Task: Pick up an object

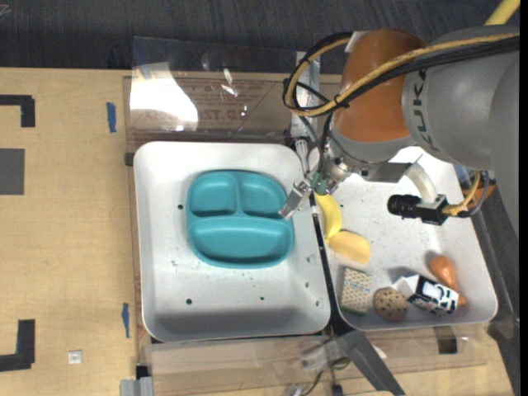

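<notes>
Camera view, so: two-finger gripper (303,198) on the grey arm (462,97) with the orange band, hanging low over the wall between the two shallow white bins. Fingers look spread a bit, nothing between them. Left tip over the left white bin (157,246), just beside the teal three-compartment plastic plate (239,217). Closest grab candidate: yellow banana (330,214) in the right white bin (483,283), just beside the gripper, next to a pale yellow lump (351,247). Brown speckled ball (390,304) sits nearer the front edge.
</notes>
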`<act>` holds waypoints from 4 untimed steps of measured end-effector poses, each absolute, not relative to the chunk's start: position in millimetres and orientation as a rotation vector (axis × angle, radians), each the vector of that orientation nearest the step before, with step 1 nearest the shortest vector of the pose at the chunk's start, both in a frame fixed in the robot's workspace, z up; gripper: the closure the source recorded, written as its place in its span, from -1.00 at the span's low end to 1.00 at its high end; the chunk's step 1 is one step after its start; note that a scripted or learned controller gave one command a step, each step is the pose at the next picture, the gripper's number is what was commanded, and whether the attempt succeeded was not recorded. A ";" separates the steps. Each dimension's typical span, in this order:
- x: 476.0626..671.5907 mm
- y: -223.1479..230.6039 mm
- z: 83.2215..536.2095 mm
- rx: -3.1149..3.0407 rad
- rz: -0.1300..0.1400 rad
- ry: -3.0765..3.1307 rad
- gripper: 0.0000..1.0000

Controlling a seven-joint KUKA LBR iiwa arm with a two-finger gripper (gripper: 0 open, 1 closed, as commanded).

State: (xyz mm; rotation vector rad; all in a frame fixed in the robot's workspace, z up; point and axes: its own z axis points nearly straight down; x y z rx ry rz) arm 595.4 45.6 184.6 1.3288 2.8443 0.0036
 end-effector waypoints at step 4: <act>515.5 -59.9 184.0 2.450 -0.001 1.965 -1.00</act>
